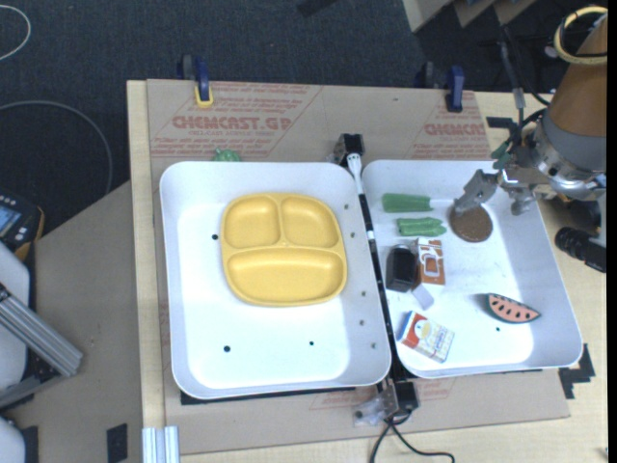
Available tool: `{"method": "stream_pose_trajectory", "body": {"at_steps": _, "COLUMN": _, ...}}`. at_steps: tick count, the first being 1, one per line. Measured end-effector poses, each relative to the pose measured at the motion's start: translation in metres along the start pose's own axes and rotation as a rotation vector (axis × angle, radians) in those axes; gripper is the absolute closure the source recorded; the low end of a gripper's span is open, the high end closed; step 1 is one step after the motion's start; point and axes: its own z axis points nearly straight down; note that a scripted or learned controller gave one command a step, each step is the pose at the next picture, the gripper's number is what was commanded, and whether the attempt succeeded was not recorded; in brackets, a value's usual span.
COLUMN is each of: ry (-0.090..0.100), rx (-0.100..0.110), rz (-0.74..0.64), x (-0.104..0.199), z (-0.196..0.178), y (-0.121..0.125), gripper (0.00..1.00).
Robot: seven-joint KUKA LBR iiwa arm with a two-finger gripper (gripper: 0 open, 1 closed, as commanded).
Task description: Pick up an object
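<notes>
At the upper right of the frame we see our hand (479, 193) hanging just above the brown disc (472, 226) in the right bin (554, 258), the disc directly below-left of it, though we cannot tell its state.

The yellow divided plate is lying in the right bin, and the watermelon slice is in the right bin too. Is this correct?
Not quite. The camera view shows the yellow divided plate in the left bin, not the right one. The watermelon slice is indeed in the right bin.
</notes>
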Motion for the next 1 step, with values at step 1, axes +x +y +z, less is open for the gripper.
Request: {"method": "stream_pose_trajectory", "body": {"at_steps": 1, "ry": 0.004, "rx": -0.006, "rz": 0.004, "x": 0.0271, "z": 0.1227, "y": -0.0557, "gripper": 0.00}}
